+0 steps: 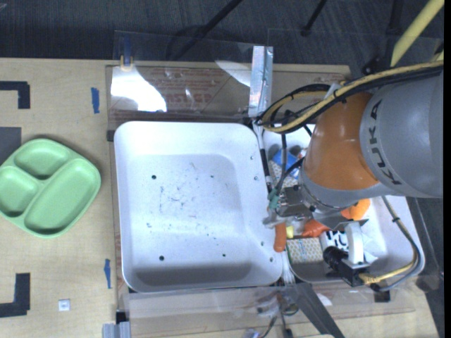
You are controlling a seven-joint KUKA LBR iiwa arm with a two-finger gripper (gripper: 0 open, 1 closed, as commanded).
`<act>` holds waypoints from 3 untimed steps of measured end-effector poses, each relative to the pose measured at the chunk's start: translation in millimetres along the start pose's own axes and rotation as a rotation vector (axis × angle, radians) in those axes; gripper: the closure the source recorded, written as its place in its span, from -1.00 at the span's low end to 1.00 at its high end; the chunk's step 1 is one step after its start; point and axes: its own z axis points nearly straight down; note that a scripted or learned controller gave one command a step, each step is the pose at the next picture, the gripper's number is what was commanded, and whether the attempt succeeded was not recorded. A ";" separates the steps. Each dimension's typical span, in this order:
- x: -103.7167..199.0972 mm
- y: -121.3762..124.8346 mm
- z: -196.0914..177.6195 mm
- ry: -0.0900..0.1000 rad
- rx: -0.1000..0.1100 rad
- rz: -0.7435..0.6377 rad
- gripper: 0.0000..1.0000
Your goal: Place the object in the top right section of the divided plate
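I'm looking down on the bench, and the arm is reaching in from the right, its orange band hanging over the right bin. The gripper is sitting low at that bin's left edge, just beside the wall it shares with the left bin. The wrist is hiding it from above, so I'm not able to tell whether it's spread apart, closed, or clamped on anything. I'm seeing no item that is clearly in its grasp. The loose things are all lying in the right bin, and I can't tell which one is the object for the task. An orange stick-shaped piece is lying just below the gripper. A tan mesh-textured block is lying beside it, and a white-and-black item is sitting further right. An orange ball is peeking out from under the arm, and something blue is showing near the bin's upper left. The left bin is showing me its white floor with faint scuffs and a few dark specks. The green divided plate is resting on the wooden bench far to the left, well apart from both the gripper and the right bin. Its three compartments are facing up.
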 end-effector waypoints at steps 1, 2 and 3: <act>64.5 5.2 39.8 -0.001 0.001 0.276 1.00; 129.9 11.4 23.8 -0.003 -0.003 0.387 1.00; 181.9 51.2 26.1 -0.004 -0.003 0.118 1.00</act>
